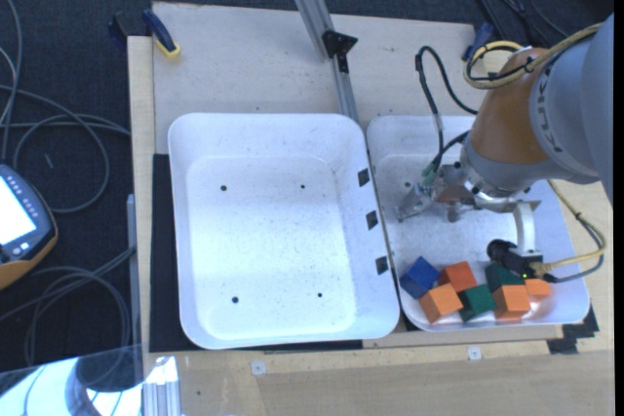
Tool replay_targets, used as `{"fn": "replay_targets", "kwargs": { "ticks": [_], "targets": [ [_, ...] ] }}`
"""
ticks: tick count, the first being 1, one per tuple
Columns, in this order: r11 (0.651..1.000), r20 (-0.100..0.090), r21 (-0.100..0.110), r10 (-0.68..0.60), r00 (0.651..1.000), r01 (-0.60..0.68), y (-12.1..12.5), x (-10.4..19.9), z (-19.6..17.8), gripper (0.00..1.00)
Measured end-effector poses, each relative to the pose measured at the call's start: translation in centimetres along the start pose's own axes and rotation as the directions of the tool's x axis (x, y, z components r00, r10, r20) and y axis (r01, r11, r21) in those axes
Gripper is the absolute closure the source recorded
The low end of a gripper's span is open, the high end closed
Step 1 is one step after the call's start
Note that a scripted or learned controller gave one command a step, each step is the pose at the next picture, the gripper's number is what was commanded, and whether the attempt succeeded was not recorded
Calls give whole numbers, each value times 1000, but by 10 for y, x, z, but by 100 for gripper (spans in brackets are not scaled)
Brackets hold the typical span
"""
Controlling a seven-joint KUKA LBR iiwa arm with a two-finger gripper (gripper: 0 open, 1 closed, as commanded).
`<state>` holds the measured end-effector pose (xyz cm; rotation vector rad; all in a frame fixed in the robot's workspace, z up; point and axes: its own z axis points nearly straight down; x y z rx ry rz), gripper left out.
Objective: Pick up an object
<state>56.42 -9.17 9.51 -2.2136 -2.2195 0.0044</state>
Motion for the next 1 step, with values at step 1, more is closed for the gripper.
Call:
{"fn": "replay_targets", "kwargs": {
  "ticks": [1],
  "targets": [
    [1000,7,-16,7,1000,-6,-5,-54,-94,0]
  ]
}}
